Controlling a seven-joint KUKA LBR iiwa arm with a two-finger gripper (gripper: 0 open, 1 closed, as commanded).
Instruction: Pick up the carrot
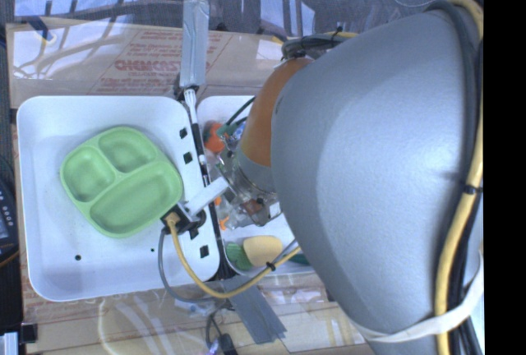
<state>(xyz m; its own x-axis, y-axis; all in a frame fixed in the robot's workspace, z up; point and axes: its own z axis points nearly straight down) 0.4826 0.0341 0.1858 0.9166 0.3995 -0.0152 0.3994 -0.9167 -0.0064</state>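
Looming closest to the lens, the grey arm [378,172] covers most of the right bin [215,111], its orange band [267,123] curving just above the wrist. Next in size is the left bin [41,181], which holds a green divided plate [122,179] lying flat near its middle, its three compartments bare. Smaller still, a pale yellow-and-green item [259,249] peeks out at the right bin's near edge, beneath the arm. The gripper [238,201] sits low over the right bin, just beside the divider between the bins; whether it is wide, narrow or closed on anything I cannot tell, since the wrist hides it. Smallest is an orange patch [214,138] near the divider, at the far end of the right bin, probably the carrot, lying a little beyond the gripper. Judging from this, the carrot is not yet lifted; the grasp and the raise both remain.
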